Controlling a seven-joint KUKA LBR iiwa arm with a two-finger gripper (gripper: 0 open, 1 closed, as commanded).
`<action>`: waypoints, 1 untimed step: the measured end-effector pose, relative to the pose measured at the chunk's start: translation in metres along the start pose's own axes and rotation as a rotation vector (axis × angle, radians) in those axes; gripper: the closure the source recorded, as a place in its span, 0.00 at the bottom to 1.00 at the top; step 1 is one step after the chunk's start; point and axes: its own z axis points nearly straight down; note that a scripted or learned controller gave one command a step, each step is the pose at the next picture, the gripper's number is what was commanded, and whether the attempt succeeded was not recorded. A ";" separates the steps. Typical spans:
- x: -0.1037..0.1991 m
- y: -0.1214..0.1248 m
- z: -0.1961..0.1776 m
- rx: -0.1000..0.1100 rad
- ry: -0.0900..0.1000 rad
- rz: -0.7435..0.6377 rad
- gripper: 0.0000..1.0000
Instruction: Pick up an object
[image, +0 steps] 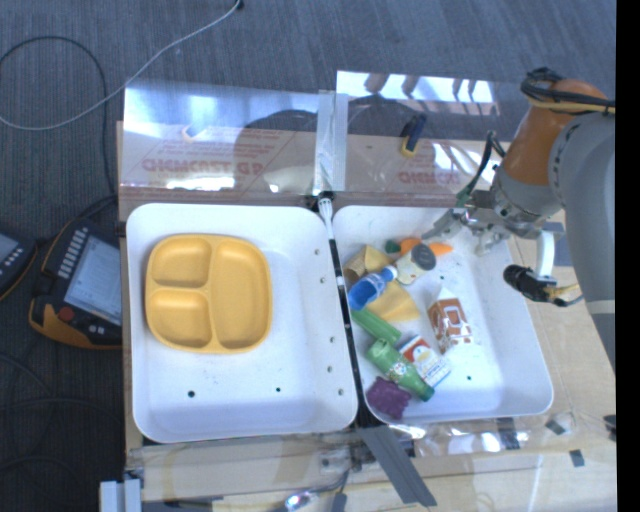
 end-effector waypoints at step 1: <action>0.000 0.000 -0.009 0.003 -0.005 -0.003 1.00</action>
